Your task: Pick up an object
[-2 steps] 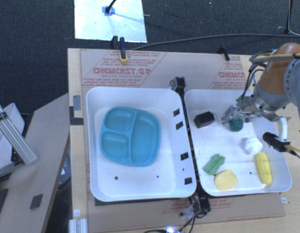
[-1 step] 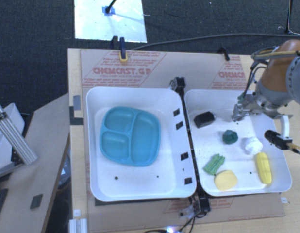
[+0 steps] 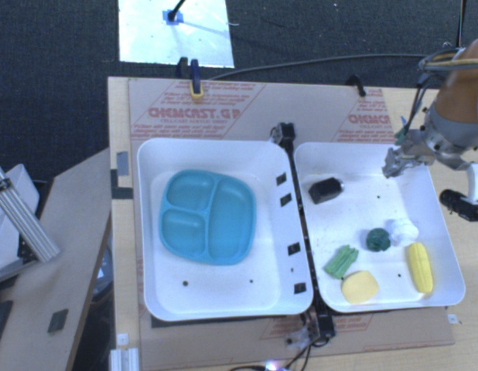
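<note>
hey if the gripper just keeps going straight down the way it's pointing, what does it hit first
Probably bare bin floor. The gripper points down over the upper right part of the right bin, with the black object well off to its side. Depth is hard to judge from this slanted view, so it might meet the bin's far wall instead.

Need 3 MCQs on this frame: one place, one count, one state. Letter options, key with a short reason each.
1. Where does the blue divided plate lie?
A. left bin
B. right bin
C. on the bench outside the bins

2. How many yellow things lie in the right bin?
A. none
B. two
C. four

3. How does the gripper stand to the black object?
A. clamped on it
B. apart from it, over the right bin's far right part
C. pressing it into the left bin

Key: 1 A, the plate sits in the left bin. 2 B, the yellow corn and the yellow lump. 3 B, a gap of white floor separates them.
</note>
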Available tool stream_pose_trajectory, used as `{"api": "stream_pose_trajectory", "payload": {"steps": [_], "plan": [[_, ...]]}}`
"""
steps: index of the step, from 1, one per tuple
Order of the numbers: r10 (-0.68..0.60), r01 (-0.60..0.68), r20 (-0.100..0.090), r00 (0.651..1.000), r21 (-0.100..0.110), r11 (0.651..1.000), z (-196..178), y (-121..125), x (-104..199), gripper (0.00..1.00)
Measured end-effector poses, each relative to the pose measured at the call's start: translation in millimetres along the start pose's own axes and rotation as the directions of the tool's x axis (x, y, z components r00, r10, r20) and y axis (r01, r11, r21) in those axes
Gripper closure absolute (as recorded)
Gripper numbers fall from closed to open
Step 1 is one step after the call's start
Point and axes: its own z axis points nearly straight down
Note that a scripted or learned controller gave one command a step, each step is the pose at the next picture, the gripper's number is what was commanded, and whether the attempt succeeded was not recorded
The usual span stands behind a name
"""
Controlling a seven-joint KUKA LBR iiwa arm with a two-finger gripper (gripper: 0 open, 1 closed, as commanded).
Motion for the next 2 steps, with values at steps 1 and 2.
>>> {"api": "stream_pose_trajectory", "payload": {"steps": [1, 2], "plan": [[0.005, -0.005, 0.0, 1.0, 0.0, 1.0, -55.5, -7.6, -3.6, 1.0], [0.0, 0.0, 0.0, 1.0, 0.0, 1.0, -119.4, -1.4, -2.5, 1.0]]}}
